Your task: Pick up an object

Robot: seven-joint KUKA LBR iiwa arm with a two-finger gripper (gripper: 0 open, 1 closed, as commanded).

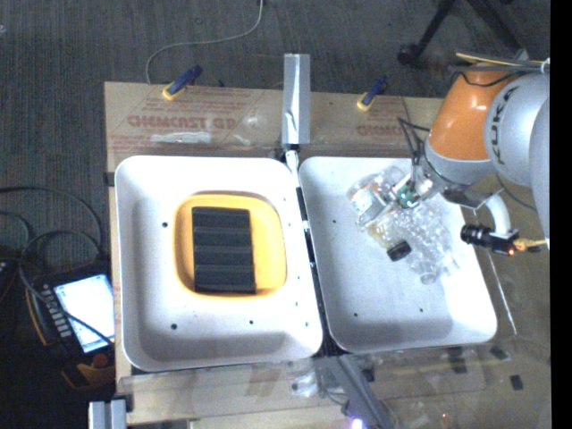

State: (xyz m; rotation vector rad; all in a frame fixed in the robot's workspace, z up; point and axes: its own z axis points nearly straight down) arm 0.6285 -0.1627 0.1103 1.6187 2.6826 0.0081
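Note:
A yellow block with a black ribbed top (223,248) lies flat in the middle of the left bin (143,320). My gripper (404,226), a clear plastic assembly with a small black part at its lower end, hangs low over the upper middle of the right bin (384,315). It is far to the right of the yellow block, across the divider between the bins. The grey arm with its orange band (469,119) reaches in from the upper right. Whatever lies directly beneath the gripper is hidden by it.
The two bins meet at a raised divider (304,231). A metal post (296,96) stands behind them on the cardboard sheet, with two blue-and-yellow clamps (181,81) at its back edge. A tablet and cables (76,307) lie left of the bench.

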